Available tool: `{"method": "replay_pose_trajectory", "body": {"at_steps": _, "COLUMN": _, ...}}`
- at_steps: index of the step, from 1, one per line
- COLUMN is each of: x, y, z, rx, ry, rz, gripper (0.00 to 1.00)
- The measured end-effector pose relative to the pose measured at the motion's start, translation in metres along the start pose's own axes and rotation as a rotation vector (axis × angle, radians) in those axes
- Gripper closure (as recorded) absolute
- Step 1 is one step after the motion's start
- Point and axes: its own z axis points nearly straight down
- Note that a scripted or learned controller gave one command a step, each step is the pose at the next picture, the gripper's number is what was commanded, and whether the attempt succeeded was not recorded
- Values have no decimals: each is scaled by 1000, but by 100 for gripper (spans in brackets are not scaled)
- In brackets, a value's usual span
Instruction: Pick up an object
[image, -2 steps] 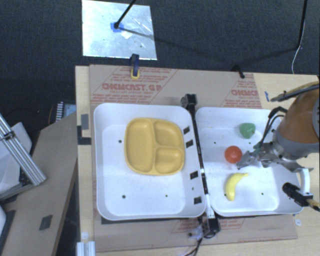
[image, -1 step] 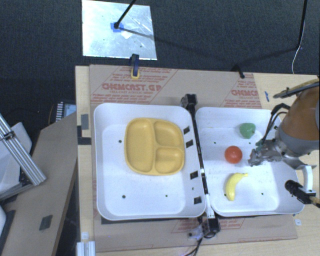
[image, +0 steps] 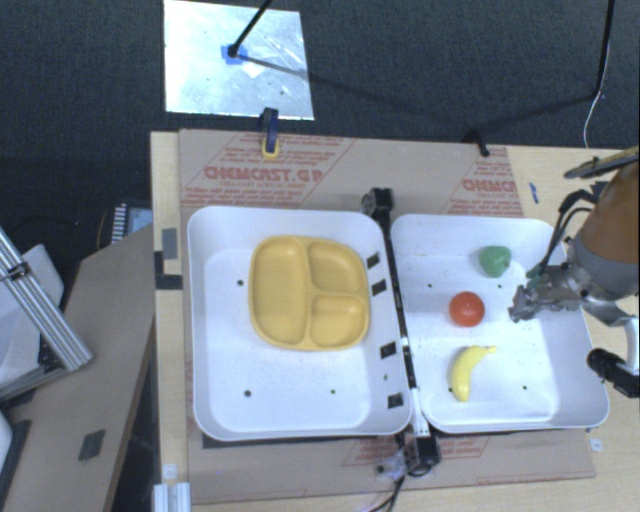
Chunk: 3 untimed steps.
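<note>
A: Two white bins side by side on the tabletop. In the left bin, a yellow divided plate, three compartments, lying flat near the middle.

B: And the right bin?

A: Three things. A green object toward the far side, a red round object just nearer than it, and a yellow banana nearest the front, curved, stem end pointing right. All three apart from each other, none touching.

B: The arm?

A: Reaching in from the right, over the right bin's right part. End effector low above the bin floor, to the right of the red round object and near it, not touching. Nothing visibly between the fingers. Open or shut: cannot tell, too small and dark to make out.

B: Anything else around?

A: Brown sheet with red lettering under both bins. Beyond the tabletop, a shiny silver panel on dark carpet.
</note>
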Motion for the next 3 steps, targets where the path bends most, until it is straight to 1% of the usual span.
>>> {"method": "replay_pose_trajectory", "body": {"at_steps": 1, "x": -1, "y": 5, "z": -64, "rx": -3, "ry": -1, "rz": -1, "gripper": 100}}
{"method": "replay_pose_trajectory", "body": {"at_steps": 2, "x": -1, "y": 6, "z": -81, "rx": 1, "ry": 0, "rz": -1, "gripper": 100}}
{"method": "replay_pose_trajectory", "body": {"at_steps": 3, "x": 44, "y": 22, "z": -88, "rx": 2, "ry": 1, "rz": -2, "gripper": 100}}
